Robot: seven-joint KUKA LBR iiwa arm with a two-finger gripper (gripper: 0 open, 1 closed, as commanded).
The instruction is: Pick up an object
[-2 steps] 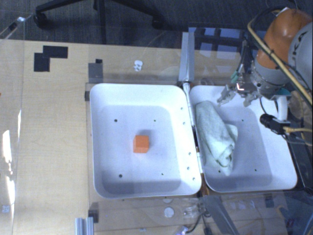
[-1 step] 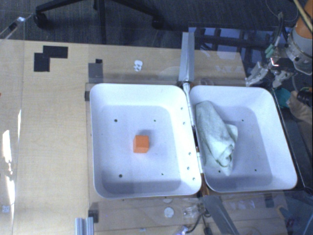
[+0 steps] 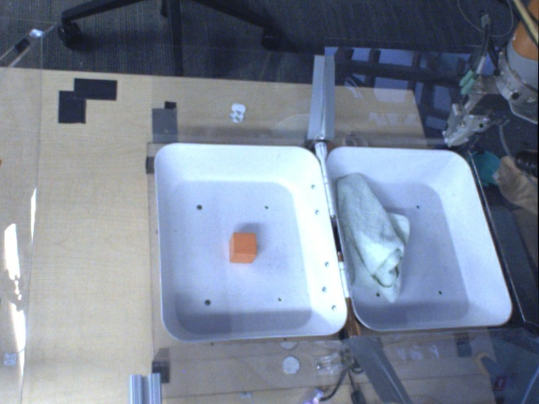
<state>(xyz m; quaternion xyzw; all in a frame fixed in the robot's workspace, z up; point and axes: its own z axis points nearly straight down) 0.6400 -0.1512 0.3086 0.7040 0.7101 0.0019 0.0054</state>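
Where the arm enters at the upper right corner, the gripper [image 3: 465, 129] hangs above the bench just beyond the far right corner of the right bin [image 3: 455, 310], well apart from anything inside either bin. Its wrist, pale grey with cables trailing around it, slants in from the right edge, and a patch of orange shows near the top corner. Whether the claw is released or clenched cannot be told at this scale; nothing is visible between its tips.

Nearest the claw, the right bin holds a crumpled white towel [image 3: 372, 232], lying lengthwise against the bin's left wall and bunched thicker toward its near end. A grey metal divider post [image 3: 320, 99] stands behind the seam where the two bins touch.

Farther out, the left bin [image 3: 194, 310] holds a small orange cube [image 3: 243, 247], resting flat near the middle of the bin floor, apart from every wall. Its top face looks a brighter orange than its near side.

Both bins sit on a light wooden benchtop [image 3: 84, 251] carrying black tape marks [image 3: 84, 98] at its far left.
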